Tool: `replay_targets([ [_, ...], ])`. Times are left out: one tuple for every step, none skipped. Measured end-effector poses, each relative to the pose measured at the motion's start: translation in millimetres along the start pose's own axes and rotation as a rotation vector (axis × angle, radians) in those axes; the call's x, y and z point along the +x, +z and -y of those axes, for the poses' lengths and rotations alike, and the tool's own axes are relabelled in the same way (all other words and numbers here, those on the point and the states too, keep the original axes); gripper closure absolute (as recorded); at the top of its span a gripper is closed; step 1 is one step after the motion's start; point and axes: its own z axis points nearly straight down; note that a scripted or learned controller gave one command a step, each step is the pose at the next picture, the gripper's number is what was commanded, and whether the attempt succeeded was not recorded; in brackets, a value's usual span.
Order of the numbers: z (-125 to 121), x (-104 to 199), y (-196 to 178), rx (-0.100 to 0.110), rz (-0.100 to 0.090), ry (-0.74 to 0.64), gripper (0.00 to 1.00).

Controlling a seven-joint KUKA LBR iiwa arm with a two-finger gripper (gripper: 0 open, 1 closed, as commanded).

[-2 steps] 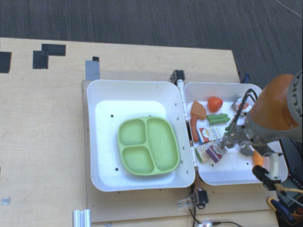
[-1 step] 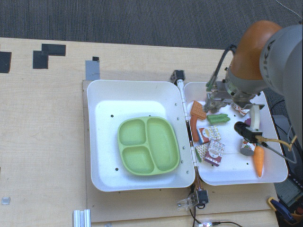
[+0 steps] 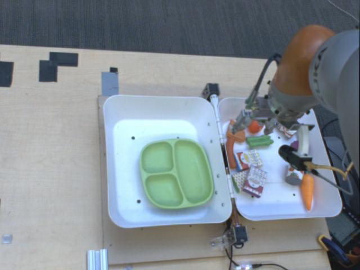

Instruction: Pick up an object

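Toys (image 3: 260,159) — under end effector (image 3: 254,120).

Light wooden bench (image 3: 50,167) under even, soft light. Beyond the bench's far edge, dark grey carpet (image 3: 140,13). On the bench near that edge, at left, 3 black patches (image 3: 56,65).

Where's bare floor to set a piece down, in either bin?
Left bin: white floor all round the green tray, widest on its left. Right bin: a bare strip along the near wall, left of the carrot. Its middle and far end are crowded under the pincer.
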Motion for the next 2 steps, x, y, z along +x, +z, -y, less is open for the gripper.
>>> replay_targets([
  [-20,-32,85,-0.006,0.001,-0.001,0.00],
  [-22,-32,73,-0.011,0.003,-0.005,1.00],
])
